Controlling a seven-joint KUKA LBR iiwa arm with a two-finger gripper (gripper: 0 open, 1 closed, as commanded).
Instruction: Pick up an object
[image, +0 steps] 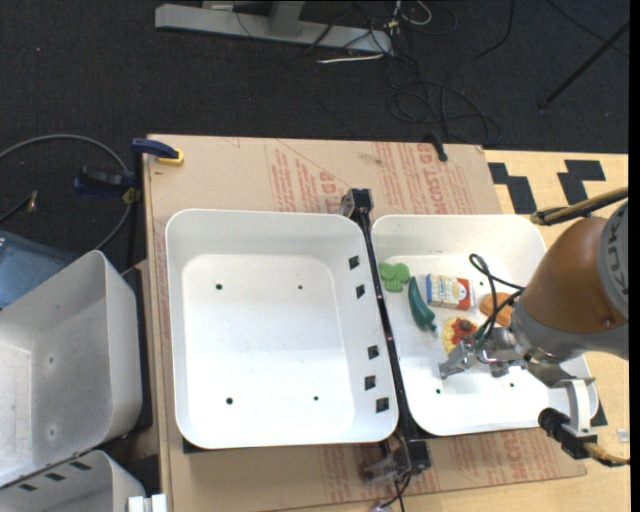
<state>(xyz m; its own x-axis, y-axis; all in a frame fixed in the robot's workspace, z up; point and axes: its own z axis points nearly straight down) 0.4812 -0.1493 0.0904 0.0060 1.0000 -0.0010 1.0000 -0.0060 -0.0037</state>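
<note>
Objects (432, 296) clumped mid right bin (520, 232), glossy, smooth-walled; gripper (458, 364) just beside, metal; open or closed, can't tell.

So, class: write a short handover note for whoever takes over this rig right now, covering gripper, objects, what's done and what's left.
Gripper: low in the right bin, nothing visibly between its fingers.
Objects, all in the right bin: green toy, dark green tool, small carton, red-yellow piece just above the gripper.
Done: no pick yet.
Left: grasp one object and lift it.
</note>
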